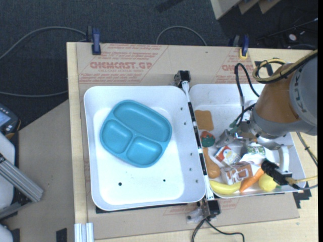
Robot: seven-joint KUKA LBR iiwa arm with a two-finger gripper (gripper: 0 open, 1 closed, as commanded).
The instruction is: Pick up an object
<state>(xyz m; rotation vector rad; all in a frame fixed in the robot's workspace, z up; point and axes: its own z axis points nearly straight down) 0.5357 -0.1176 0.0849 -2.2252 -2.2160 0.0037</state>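
Toys crowd directly beneath the hand.

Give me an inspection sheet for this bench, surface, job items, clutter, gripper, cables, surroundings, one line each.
Surface: wooden bench bearing two white bins side by side.
Job's things: right bin holds a banana, carrot, strawberry, tan slice and small cartons.
Clutter: blue divided plate in the left bin.
Gripper: gripper low over the right bin's pile; finger state unclear.
Cables: black and yellow loops at the arm.
Surroundings: dark carpet, grey cables on it.
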